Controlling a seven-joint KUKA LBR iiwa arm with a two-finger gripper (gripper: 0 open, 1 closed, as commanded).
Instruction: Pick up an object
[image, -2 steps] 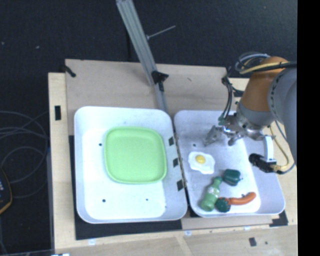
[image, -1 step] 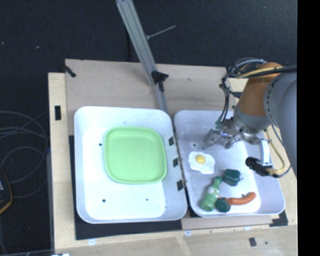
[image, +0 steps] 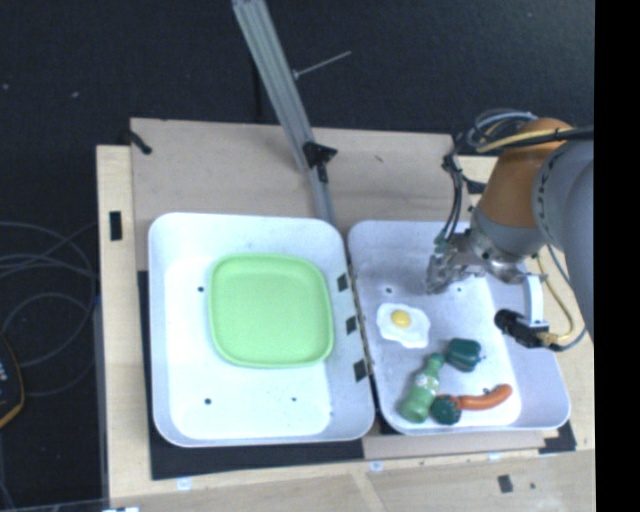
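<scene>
The right bin (image: 395, 250) holds a fried egg (image: 402, 324), a green bottle (image: 423, 388), a dark green pepper (image: 463, 352) and a red-orange chilli with a green stem (image: 478, 400). My gripper (image: 441, 272) hangs over the upper middle of this bin, above and to the right of the egg. Nothing shows between its fingers. The arm's grey and orange wrist (image: 515, 200) rises behind it.
The left bin (image: 180, 300) bears a light green square plate (image: 270, 309). A grey metal pole (image: 285, 95) slants down from the top to the gap between the bins. Black cable and a fitting (image: 520, 327) hang at the right bin's right side.
</scene>
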